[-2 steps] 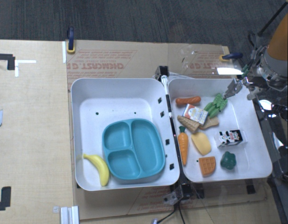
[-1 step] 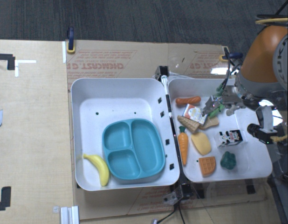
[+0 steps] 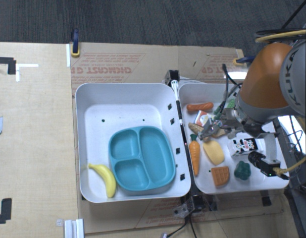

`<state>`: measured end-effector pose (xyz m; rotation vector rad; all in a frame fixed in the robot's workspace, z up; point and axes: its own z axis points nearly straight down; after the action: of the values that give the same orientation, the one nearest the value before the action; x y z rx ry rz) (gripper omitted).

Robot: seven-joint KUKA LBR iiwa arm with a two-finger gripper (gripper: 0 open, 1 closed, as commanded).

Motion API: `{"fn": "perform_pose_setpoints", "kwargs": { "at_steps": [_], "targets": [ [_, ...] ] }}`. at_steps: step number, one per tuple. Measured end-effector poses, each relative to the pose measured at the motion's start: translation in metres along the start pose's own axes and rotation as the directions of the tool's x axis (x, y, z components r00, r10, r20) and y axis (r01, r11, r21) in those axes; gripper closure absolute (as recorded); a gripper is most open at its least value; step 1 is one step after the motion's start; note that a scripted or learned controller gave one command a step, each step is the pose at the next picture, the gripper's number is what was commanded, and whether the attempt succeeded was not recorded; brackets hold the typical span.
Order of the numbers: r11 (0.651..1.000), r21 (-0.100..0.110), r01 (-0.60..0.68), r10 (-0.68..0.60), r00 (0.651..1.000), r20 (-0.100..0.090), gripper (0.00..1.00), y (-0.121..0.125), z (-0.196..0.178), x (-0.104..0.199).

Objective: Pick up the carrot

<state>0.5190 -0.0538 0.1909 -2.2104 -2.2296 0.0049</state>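
— Where's the arm sitting?

— It comes in from the right, over the right bin point(image 3: 272, 185). The big orange band and grey wrist hang above that bin's far half, and the gripper point(image 3: 211, 129) reaches leftward and down, its tip low among the toys near the bin's left wall.

— Open or closed?

— I can't tell from here. The tip is a dark tangle of metal against the clutter; nothing reads clearly as held.

— And the carrot?

— The carrot point(image 3: 194, 155) lies flat in the right bin, right along its left wall. Its long axis runs roughly up and down the view: green top toward the far side, just below the gripper tip, orange point toward the near edge. Whether the gripper touches the green end, I couldn't say; they're very close.

— What's around it?

— A yellow potato-like piece point(image 3: 214, 152) just beside it on the right, a waffle-coloured square point(image 3: 220, 176) nearer the front, a dark green lump point(image 3: 242, 170) beyond that. A sausage point(image 3: 199, 106) lies crosswise at the far end, with a small red and white carton point(image 3: 201, 118) under it.

— The other bin?

— The left bin point(image 3: 93, 103) holds a blue divided plate point(image 3: 165, 170) and a banana point(image 3: 107, 178) at its near left corner.
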Motion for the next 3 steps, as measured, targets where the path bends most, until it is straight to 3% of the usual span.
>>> {"fn": "perform_pose_setpoints", "kwargs": {
  "at_steps": [1, 2, 3],
  "targets": [
    [0.995, 0.000, -0.098, 0.098, 0.995, -0.001, 0.00, -0.015, 0.000, 0.016],
    [1.000, 0.000, -0.026, 0.026, 1.000, 0.000, 0.00, -0.025, 0.000, 0.055],
    [0.999, -0.001, 0.049, -0.049, 0.999, 0.000, 0.00, -0.034, 0.038, -0.050]
  ]
}}
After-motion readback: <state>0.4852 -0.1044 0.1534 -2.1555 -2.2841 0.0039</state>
